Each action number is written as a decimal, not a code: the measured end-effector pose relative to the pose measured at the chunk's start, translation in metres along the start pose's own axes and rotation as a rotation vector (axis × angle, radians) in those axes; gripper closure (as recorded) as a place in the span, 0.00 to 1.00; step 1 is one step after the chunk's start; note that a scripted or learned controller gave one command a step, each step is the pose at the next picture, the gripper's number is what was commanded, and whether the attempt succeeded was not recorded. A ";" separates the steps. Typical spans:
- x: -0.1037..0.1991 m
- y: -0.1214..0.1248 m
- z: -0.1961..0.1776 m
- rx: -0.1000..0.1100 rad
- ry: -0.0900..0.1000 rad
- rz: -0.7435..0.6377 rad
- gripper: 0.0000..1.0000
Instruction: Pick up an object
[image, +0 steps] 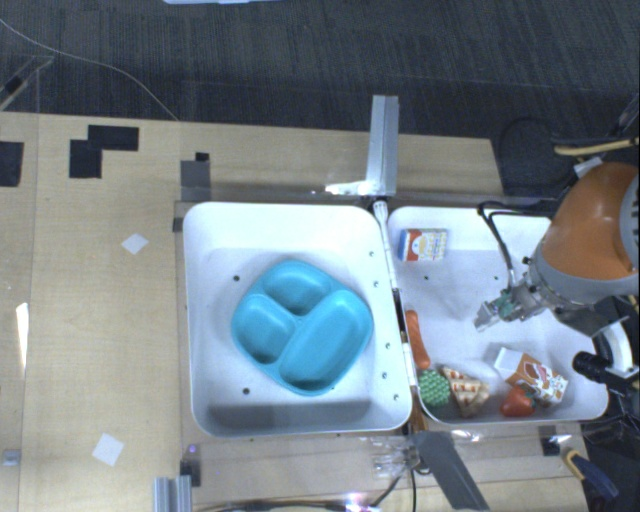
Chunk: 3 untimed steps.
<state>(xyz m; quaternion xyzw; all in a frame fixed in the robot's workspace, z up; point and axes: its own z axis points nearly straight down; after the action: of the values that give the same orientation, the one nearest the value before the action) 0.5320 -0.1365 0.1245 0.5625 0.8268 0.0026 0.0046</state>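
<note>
The table (90, 330) is of light wood and carries two shallow white bins side by side. The left bin (215, 300) holds one big blue plate (302, 325) with three compartments, which lies in the middle of it. The right bin (470, 270) holds several small things. The grey arm (590, 240) with its orange band comes in from the right and hangs over the right part of this bin. Its claw (497, 311) points to the left, above a bare part of the bin floor; it holds nothing, and whether it is apart or together one cannot tell.

A small white and orange carton (423, 244) lies at the far left corner of the right bin, well apart from the claw. Along the near side lie an orange carrot (416, 340) by the left wall, then a green toy (433, 387), a waffle-like piece (465, 385), a red thing (516, 403) and an orange packet (539, 380). A small white block (503, 357) lies just beside the packet.
</note>
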 end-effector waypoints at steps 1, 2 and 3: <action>-0.044 0.046 0.012 0.005 0.001 0.212 1.00; -0.044 0.046 0.012 0.005 0.001 0.212 0.00; 0.029 -0.016 0.033 0.004 0.002 0.080 0.00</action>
<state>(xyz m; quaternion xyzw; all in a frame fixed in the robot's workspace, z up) 0.5067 -0.1160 0.0912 0.5950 0.8037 0.0015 0.0023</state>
